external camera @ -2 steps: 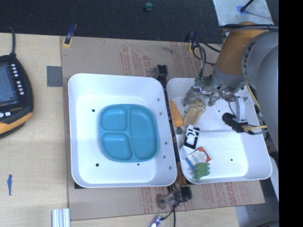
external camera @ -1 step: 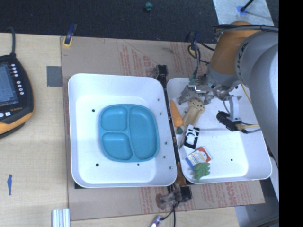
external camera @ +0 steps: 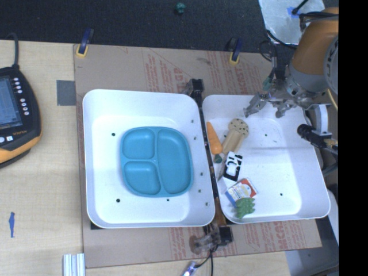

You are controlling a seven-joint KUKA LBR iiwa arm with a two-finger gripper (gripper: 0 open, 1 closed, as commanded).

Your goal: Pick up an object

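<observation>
The right bin (external camera: 299, 177) holds several small objects along its left side. An orange carrot (external camera: 214, 138) lies by the left wall, with a tan wooden brush-like piece (external camera: 234, 133) beside it. Below them is a black-and-white card (external camera: 232, 167), then a small colourful packet (external camera: 241, 190) and a green toy (external camera: 245, 207). My gripper (external camera: 264, 112) hangs over the bin's far edge, up and to the right of the wooden piece. It is open, fingers spread, with nothing between them.
The left bin (external camera: 98, 154) carries a blue divided plate (external camera: 156, 160). A dark teach pendant (external camera: 14, 117) lies on the bench at far left. Two clamps (external camera: 84, 42) (external camera: 233, 49) pin the brown cardboard behind the bins.
</observation>
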